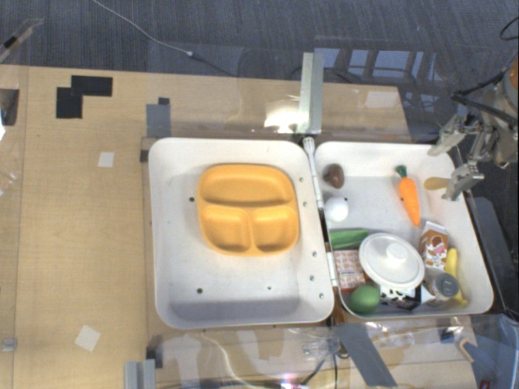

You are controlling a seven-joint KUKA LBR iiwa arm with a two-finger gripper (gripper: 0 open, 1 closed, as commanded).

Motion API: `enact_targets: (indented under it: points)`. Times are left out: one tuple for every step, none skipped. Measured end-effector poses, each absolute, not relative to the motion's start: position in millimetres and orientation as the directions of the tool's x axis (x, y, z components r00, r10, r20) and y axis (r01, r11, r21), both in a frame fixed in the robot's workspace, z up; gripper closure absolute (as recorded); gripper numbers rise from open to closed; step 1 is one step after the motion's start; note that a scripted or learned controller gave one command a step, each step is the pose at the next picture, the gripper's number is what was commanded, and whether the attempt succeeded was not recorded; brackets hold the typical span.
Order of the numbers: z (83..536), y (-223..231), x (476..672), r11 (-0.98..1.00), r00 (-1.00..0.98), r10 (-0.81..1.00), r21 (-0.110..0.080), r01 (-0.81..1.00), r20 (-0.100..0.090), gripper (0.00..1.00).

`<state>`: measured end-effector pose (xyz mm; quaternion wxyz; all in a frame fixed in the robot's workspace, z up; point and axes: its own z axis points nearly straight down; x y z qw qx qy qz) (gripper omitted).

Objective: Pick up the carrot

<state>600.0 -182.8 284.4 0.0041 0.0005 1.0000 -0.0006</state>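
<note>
The carrot (409,198) lies in the right bin (369,154), in its upper right part, with its green top pointing toward the far wall and its orange tip angled down toward the near side; nothing touches it. The tool (464,159) hangs at the right edge of that bin, just beyond the rim and to the right of the carrot, apart from it, with nothing between its fingers; the two fingers stand spread, so it is released. A small tan piece (435,183) lies between the carrot and the tool. Farther left in the same bin a dark brown round thing (333,175) sits near the divider, with a white ball (336,210) just below it. A green cucumber-like piece (349,237) lies across the middle, touching the rim of a white lidded bowl (392,259). A green round fruit (366,298) rests at the near wall, just beside the bowl. To the right of the bowl stand a small printed carton (435,246) and a yellow banana-shaped thing (452,267), close together along the right wall. The left bin (174,241) holds a yellow three-compartment tray (246,207), set a little toward the far side. Both bins sit side by side on the pale wooden bench (73,233).
</note>
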Motion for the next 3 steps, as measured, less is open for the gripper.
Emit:
enact_targets:
  points:
    - [127.7,-185.2,629.4,1.0,-1.0,0.024,0.003,0.024,0.006,0.0]
    - [89.9,-177.0,653.3,0.994,-0.994,0.109,-0.001,0.109,-0.015,0.0]
    - [89.4,-144.5,619.6,0.985,-0.985,0.173,0.002,0.173,-0.013,0.0]
